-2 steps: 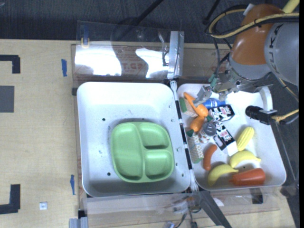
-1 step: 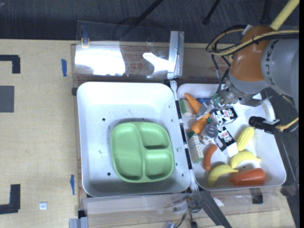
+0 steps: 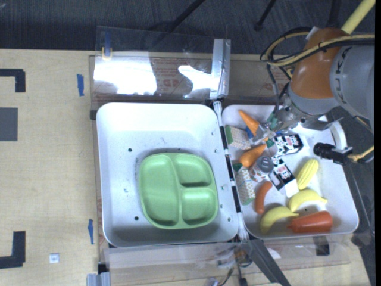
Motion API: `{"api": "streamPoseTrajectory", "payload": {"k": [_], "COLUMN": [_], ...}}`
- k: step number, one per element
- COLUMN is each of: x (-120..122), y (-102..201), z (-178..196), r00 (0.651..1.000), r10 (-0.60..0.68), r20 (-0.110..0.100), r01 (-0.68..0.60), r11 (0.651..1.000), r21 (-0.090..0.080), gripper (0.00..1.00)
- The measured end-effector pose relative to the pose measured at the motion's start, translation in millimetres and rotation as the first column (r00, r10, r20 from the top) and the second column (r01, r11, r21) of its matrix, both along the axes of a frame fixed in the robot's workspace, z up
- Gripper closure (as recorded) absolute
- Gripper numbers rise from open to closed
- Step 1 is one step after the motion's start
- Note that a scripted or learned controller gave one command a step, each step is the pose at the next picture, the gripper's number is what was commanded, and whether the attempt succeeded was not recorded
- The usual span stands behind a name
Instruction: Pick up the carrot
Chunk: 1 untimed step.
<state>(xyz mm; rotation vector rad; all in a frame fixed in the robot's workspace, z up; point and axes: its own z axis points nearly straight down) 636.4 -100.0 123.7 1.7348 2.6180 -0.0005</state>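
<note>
The fingers hung low over the clutter in the right bin, too tangled with it to tell whether they were spread or clenched. The carrot lay just beside them toward the bin's left wall, tilted, with a second orange piece near the bin's far left corner. A good grasp would probably need the tips set astride the carrot's middle, across its length, clear of the corn cob, sausage and lemon nearer the front edge.
</note>
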Motion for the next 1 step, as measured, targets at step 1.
{"api": "streamPoseTrajectory", "payload": {"k": [1], "x": [31.2], "y": [45.1], "z": [136.1], "r00": [0.997], "r10": [0.082], "r20": [0.003], "r01": [-0.082], "r11": [0.997], "r21": [0.0], "gripper": [1.0]}}
